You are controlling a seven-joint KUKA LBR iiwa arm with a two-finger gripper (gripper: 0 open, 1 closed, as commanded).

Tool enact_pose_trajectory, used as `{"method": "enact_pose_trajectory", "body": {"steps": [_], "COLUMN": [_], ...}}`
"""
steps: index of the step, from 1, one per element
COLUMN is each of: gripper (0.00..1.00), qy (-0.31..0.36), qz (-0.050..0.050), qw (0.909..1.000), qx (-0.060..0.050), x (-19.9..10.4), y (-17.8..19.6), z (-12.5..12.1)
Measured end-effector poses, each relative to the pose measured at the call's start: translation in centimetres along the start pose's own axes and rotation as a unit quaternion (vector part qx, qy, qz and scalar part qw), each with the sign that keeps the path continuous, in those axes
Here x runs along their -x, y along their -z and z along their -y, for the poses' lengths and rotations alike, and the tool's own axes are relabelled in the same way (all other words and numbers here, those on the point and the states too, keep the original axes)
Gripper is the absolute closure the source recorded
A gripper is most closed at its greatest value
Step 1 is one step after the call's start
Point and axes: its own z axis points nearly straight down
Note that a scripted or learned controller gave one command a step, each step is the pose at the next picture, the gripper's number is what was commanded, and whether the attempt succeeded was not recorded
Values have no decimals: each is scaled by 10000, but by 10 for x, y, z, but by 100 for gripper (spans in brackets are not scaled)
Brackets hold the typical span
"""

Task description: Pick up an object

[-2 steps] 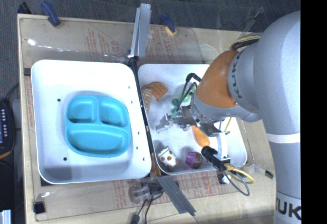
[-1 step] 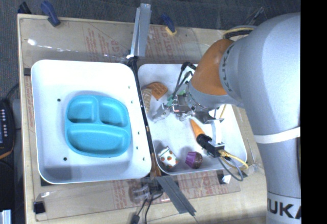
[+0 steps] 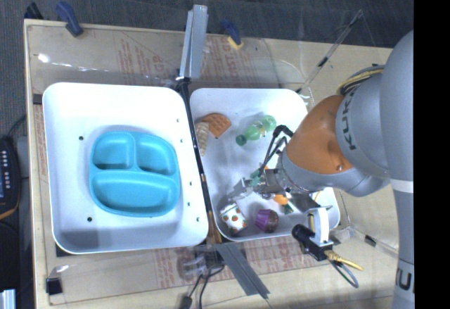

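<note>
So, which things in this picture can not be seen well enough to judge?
- Gripper: small and blurred among the toys in the right bin; its grip state is unreadable.
- Orange piece: half hidden under the wrist.
- Purple toy and round white toy: too small to identify.
- Arm: cut off on the right.

Bench [image 3: 105,54] bearing two white bins [image 3: 63,160]

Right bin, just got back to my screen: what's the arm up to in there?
The arm has reached into the right bin, with its gripper low among the small objects near the front. A purple object and a white toy lie just in front of it, a green toy and a brown item farther back. Nothing can be seen in its grasp. The left bin holds a blue tray.
</note>
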Motion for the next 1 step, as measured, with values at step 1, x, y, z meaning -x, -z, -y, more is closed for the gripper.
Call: {"method": "enact_pose_trajectory", "body": {"steps": [1], "gripper": [0], "qy": [-14], "qz": [-8], "qw": [10000], "qx": [-31], "x": [33], "y": [-2], "z": [-72]}}
